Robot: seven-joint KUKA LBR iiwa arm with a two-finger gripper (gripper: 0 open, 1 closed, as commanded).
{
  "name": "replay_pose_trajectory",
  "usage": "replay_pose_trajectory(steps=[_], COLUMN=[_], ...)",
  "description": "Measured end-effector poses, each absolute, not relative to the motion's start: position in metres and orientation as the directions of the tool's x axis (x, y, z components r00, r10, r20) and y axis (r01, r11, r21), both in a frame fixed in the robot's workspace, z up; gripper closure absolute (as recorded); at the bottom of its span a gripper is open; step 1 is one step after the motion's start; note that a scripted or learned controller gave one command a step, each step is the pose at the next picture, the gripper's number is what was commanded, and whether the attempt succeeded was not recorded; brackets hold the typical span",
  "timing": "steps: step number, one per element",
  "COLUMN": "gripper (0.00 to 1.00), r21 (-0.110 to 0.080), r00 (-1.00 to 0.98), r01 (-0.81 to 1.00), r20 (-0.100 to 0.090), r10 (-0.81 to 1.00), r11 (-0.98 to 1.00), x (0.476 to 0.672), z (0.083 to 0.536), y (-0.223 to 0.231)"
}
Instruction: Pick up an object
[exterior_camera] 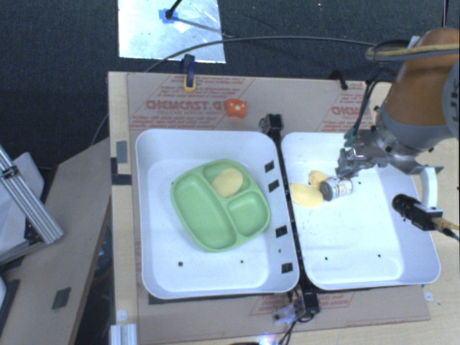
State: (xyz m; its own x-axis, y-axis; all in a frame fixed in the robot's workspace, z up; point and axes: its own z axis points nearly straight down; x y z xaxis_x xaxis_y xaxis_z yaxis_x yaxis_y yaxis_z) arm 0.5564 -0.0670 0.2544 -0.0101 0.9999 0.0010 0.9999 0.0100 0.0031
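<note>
In the right bin (374, 257), near its far left corner, a small grey bottle (336, 188) with a red-and-white label lies on its side. A pale yellow piece (307, 195) touches it on the left, and a smaller yellow piece (317, 177) sits just behind it. My gripper (348, 164) hangs directly over the bottle's right end, close to it, and nothing shows between its fingers. The left bin (165, 264) holds a green divided plate (208, 218) with a yellowish round item (229, 182) in its far compartment.
An orange object (235, 107) and a blue-and-yellow clamp (188, 72) sit on the board behind the bins. A black divider with clips (286, 214) runs between the two bins. A metal frame (29, 207) stands at the far left.
</note>
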Motion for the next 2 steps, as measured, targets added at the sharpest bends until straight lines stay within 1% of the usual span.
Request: replay_pose_trajectory(steps=[1,2], gripper=[1.0,1.0], r21=[0.004,0.002], r00=[-0.011,-0.01], r01=[1.0,1.0], r20=[0.002,0.002], r10=[1.0,1.0], r11=[0.011,0.01], x=[0.573,0.59], z=[0.26,0.244], y=[-0.013,0.041])
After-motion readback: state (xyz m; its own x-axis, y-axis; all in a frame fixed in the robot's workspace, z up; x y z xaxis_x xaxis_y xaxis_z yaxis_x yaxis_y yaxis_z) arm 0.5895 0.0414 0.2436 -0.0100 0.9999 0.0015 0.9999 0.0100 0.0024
